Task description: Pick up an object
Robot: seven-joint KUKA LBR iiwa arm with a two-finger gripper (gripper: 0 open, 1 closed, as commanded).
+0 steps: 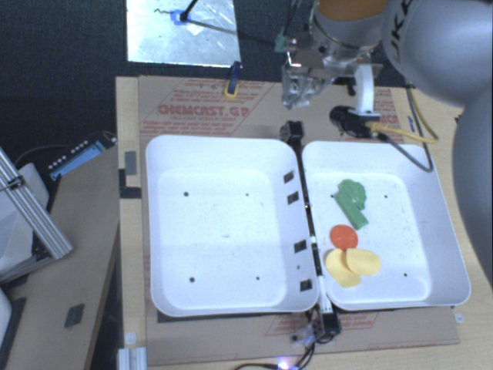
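Green, red and yellow pieces are seen in the right bin: green object near its middle, red disc and yellow pieces toward its near edge by the divider. The gripper is held beyond the bins' far edge, above the divider line; jaw state cannot be told. Objects lie nearward and right of it. White bin floor is flat, with room around the green object.

Green piece, red disc (touching yellow pieces) lie in right bin.

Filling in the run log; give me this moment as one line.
gripper: raised beyond bins' far edge, nothing seen held | right bin: green piece, red disc, yellow pieces | pick: not yet made
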